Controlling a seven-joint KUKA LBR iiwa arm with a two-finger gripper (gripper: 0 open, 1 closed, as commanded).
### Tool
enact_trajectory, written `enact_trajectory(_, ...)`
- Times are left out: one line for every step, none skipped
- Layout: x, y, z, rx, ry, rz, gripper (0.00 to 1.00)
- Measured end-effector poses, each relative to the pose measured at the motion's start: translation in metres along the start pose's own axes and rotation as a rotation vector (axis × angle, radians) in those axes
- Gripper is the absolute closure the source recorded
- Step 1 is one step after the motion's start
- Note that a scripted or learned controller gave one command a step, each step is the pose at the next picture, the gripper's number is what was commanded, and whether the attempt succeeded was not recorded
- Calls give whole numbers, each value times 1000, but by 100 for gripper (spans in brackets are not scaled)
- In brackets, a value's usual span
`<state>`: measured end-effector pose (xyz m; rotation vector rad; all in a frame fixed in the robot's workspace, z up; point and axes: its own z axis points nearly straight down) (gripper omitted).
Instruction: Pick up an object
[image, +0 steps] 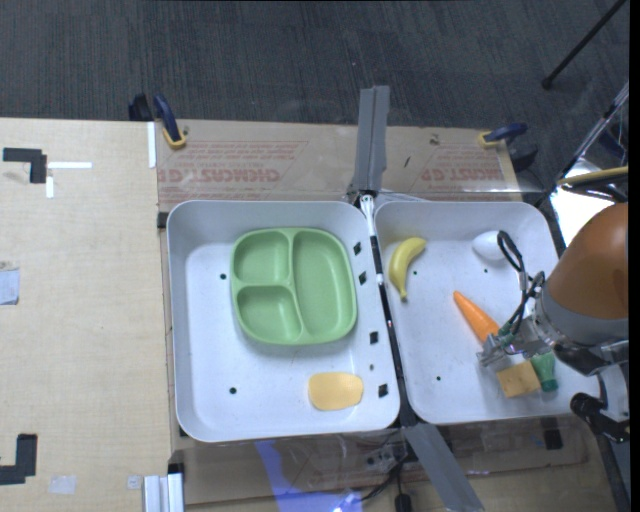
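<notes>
White plastic bins sit side by side on the wooden tabletop (80, 330). The left bin (200, 390) holds a pale green divided plate (294, 286) with three compartments, lying flat toward the far half, and a flat yellow oval piece (335, 391) near the front wall, apart from the plate.

The right bin (440, 390) holds a banana (403, 264) at its far left, close to the wall shared with the other bin, its curve running near to far. An orange carrot (476, 316) lies at a slant near the middle, well apart from the banana. A small white object (487, 245) rests toward the far right corner, with a dark cable looping just beside it.

The grey arm with its orange band (597, 270) reaches in from the right and hangs over the near right part of this bin. Its jaws (506, 350) are low there, at the near end of the carrot — whether they are wide or narrow I cannot tell, as cables and the wrist crowd the spot. Just beside them lie a tan block (519, 380) and a small green item (546, 372), touching or nearly touching each other; nothing is clearly seen between the jaws.

Blue-handled clamps (170, 128) grip the far edge of the cardboard behind the bins.
</notes>
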<state>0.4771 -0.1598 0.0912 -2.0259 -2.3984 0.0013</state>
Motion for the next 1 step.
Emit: enact_trajectory(15, 72, 0, 1, -1, 348, 100)
